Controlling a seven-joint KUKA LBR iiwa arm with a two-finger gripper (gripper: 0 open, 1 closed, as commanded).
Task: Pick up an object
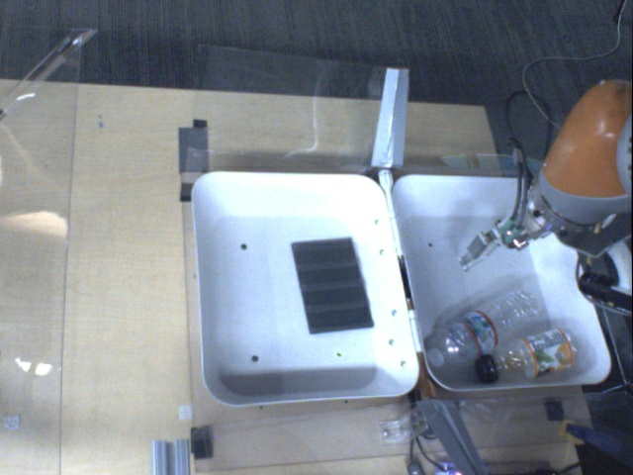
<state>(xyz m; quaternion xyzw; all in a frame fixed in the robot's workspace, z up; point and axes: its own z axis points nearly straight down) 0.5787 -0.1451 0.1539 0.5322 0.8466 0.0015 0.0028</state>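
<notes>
bottles (499,342) below hand (482,248) (well apart)

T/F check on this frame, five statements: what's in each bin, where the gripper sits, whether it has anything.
1. The left bin holds a dark ribbed pad. True.
2. The clear bottles lie in the left bin. False: they lie in the right bin, near its front edge.
3. The gripper is over the right bin. True.
4. The gripper holds a bottle. False: nothing shows between its fingers; the bottles lie apart from it, nearer the bin's front.
5. The pad lies against the left bin's back wall. False: it lies near the middle of the floor.
</notes>
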